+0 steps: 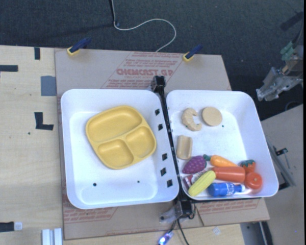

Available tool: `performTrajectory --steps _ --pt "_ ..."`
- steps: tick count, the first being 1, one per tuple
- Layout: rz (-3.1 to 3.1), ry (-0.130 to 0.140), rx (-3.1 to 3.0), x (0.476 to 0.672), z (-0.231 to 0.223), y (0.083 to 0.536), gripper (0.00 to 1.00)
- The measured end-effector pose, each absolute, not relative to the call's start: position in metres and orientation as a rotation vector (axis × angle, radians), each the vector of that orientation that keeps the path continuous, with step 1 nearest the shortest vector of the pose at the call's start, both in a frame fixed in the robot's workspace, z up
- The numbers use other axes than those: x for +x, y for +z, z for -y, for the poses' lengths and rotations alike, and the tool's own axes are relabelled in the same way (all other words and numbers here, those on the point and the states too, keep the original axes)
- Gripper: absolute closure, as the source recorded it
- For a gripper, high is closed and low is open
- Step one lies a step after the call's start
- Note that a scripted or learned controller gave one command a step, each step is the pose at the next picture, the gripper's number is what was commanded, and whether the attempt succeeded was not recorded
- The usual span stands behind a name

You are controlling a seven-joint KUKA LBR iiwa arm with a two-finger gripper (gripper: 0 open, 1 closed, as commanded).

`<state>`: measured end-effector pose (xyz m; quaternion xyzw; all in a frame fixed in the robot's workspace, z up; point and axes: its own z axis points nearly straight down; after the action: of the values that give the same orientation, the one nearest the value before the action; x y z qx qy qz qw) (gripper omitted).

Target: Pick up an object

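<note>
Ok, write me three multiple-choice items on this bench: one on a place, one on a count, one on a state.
1. Where does the yellow divided tray lie?
A. in the left bin
B. in the right bin
C. on the cardboard outside the bins

2. How many compartments does that tray have?
A. two
B. three
C. five

3. How do the corn cob and the blue bottle lie?
A. far apart, at opposite ends of the bin
B. side by side, close together
C. in different bins

Answers:
1 A, the tray rests on the left bin floor.
2 B, one long section and two smaller ones show.
3 B, both lie at the right bin's near edge, next to each other.
</note>
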<state>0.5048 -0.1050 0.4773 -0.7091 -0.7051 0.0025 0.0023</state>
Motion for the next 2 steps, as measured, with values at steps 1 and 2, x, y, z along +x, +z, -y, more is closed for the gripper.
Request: performTrajectory --steps 1,2 --pt "2.216 0.004 -2.224 0.482 0.155 0.453 1.00" --pt "2.218 0.003 -2.224 0.484 0.198 0.443 1.00"
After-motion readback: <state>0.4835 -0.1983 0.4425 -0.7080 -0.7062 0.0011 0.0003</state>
